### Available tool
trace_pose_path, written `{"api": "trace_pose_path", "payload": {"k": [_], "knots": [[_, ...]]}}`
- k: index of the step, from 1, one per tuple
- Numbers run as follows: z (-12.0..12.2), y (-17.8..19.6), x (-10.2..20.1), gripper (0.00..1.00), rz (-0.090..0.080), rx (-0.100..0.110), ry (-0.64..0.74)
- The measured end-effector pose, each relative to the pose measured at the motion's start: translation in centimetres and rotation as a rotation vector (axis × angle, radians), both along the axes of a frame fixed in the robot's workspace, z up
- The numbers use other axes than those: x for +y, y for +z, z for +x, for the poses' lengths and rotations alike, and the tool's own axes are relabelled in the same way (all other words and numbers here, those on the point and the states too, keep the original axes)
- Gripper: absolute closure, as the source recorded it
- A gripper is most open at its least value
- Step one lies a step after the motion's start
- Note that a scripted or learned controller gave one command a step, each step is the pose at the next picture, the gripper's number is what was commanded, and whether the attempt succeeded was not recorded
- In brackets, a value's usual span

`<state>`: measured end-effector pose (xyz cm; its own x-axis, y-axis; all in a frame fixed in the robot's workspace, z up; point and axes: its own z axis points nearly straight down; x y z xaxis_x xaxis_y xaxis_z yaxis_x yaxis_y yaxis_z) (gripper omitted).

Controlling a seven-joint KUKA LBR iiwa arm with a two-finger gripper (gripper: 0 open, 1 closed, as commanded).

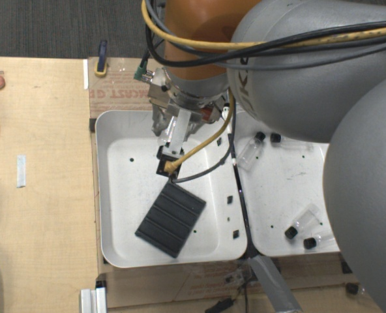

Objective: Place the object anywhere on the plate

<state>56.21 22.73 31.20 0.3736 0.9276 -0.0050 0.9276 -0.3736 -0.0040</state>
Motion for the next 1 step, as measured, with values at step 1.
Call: {"api": "trace_pose_path", "payload": {"k": [1], "knots": [[3.41, 7.93, -0.81, 1.00, 0.002, -0.002, 0.481]]}}
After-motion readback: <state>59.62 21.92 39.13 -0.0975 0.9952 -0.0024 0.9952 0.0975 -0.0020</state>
